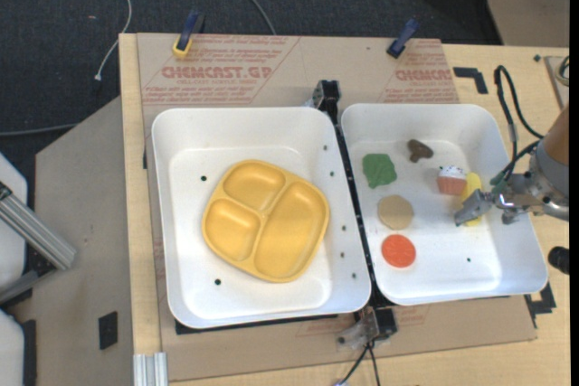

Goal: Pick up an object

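Yellow toy point(472, 186) beside the cupcake point(450, 180), at three o'clock in your right bin point(434, 285), looks light and rigid; gripper point(472, 211) state cannot be told; grasp its midsection.

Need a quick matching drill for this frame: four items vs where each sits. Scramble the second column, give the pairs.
Items:
1. yellow tray
2. green piece
3. red disc
4. brown piece

Places:
A. right bin, nearest the front edge
B. left bin
C. right bin, nearest the back wall
D. right bin, just behind the tan disc

Pairs: 1-B, 2-D, 3-A, 4-C
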{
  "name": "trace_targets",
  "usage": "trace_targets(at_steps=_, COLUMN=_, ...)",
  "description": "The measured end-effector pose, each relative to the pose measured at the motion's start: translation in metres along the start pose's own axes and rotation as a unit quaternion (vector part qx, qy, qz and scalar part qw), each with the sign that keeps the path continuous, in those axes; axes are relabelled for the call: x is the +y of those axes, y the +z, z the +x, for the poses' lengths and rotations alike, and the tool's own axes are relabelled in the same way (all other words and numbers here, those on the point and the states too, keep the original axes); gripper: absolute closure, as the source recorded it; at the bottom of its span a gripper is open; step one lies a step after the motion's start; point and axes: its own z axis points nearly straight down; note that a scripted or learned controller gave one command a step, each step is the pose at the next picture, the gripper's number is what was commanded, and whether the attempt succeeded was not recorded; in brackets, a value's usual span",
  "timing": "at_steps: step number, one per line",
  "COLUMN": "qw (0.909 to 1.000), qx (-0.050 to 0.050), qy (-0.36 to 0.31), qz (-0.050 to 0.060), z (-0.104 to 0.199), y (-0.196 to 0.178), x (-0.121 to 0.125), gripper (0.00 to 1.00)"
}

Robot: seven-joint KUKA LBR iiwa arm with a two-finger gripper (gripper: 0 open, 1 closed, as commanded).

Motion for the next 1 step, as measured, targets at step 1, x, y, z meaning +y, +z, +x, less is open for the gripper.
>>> trace_targets(at_steps=1, qw=1.0000, qx=0.001, qy=0.000, qz=0.002, z=0.0029, y=0.0435, x=-0.0051, gripper=0.00)
